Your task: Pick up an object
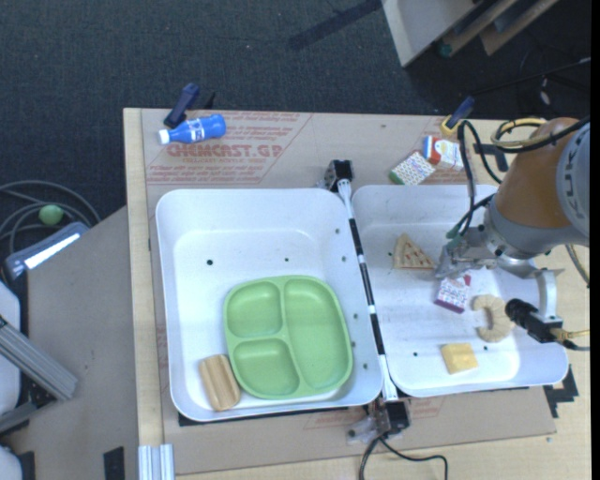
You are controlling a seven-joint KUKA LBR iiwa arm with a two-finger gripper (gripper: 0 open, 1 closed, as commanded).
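Small pink-and-white packet (452,294) is seen lying flat in the right bin (412,370), just below the gripper (457,258); gripper opening cannot be told. Packet is flanked by a tan wedge (410,253), a pale ring (491,317) and a yellow block (458,357). Bare floor is left toward the bin's left wall

1. Dark carpet floor (141,47) around the bench.
2. Brown bench top (281,141), red print on it.
3. Cables (28,220) coiled at left.
4. Pale furniture (469,23) top right.
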